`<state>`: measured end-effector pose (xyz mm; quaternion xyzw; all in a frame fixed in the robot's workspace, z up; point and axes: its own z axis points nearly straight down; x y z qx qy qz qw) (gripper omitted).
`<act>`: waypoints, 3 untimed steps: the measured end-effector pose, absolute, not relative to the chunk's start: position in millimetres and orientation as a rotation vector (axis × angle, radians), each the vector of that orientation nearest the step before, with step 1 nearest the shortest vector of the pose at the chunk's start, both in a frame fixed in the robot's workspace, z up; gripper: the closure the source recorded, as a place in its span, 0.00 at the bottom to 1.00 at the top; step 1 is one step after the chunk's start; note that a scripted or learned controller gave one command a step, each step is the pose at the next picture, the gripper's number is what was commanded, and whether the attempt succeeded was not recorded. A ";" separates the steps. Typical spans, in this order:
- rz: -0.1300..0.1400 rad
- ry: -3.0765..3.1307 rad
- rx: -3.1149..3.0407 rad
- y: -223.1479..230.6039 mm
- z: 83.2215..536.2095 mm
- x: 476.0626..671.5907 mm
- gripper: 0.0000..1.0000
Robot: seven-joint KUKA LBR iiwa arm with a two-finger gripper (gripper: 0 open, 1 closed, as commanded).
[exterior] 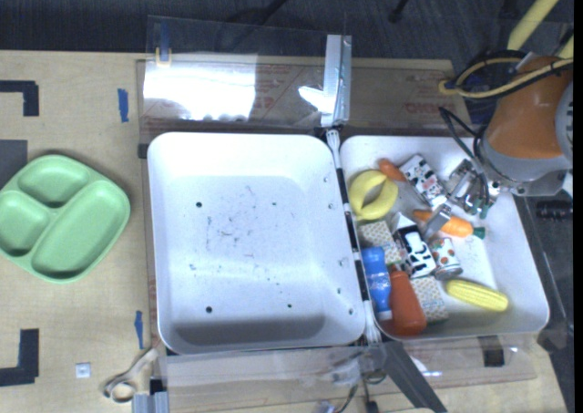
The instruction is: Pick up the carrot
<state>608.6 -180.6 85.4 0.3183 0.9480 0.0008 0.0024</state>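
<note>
Camera view: carrot (449, 226) lying in the right bin (528, 288), long axis nearly level across the frame, green-tipped end toward the right, narrow orange end toward the left. Grey arm with orange band (533, 124) reaching in from the right, wrist angled down-left over the bin. Claw (466, 194) just above the carrot; spread or pressed together, cannot tell. Carrot small, bright orange, partly hidden among a yellow banana-like toy (475, 294) and a red bottle (407, 304).
</note>
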 end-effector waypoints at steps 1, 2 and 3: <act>0.008 2.964 1.001 -182.2 96.6 611.3 1.00; 0.002 2.914 1.168 -142.4 209.4 641.8 1.00; 0.002 2.914 1.168 -142.5 209.2 641.7 0.00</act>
